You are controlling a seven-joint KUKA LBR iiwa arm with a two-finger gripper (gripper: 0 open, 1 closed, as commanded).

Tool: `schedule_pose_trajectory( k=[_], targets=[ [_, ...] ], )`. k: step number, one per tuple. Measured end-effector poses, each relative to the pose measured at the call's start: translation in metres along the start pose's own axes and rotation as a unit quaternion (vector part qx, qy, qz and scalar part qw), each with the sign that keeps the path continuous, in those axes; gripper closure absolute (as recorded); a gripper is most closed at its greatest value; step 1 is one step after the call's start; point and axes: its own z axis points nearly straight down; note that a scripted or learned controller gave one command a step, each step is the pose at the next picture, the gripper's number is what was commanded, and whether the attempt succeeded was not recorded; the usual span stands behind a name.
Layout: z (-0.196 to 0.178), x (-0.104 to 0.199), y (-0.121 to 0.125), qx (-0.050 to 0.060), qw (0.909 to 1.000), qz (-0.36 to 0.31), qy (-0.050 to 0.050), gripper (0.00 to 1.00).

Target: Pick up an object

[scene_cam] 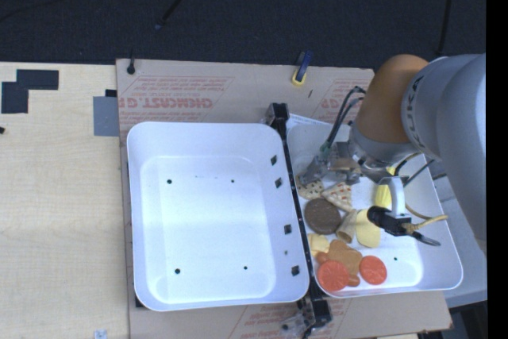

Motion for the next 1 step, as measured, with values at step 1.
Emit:
schedule_pose_trajectory(
  k=[1],
  targets=[
    [-0.0523,0.0651,-0.0255,0.011,0.9999,-0.002,0.007,0.00]
  ],
)
